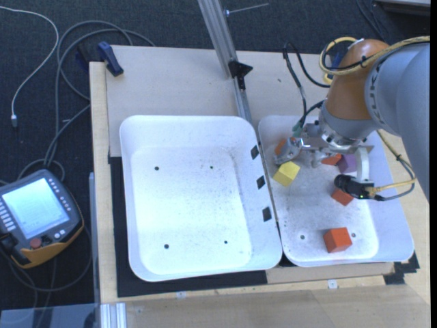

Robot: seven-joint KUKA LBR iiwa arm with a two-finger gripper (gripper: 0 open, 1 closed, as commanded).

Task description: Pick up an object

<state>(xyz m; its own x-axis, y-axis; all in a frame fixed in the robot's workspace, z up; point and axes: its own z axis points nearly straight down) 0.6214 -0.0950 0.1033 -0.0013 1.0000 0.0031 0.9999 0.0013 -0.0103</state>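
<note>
A yellow block (286, 173) lies near the left wall of the right bin (389, 248), just beside the gripper (298, 150), which hangs low over the bin's far part (whether it is apart or together I cannot tell). One large orange cube (337, 239) sits toward the near edge, a smaller orange block (341, 196) mid-bin, and another orange piece (332, 160) with a purple one (347, 162) lies partly hidden under the wrist. The left bin (194, 197) is beside it on the surface (171, 80).
</note>
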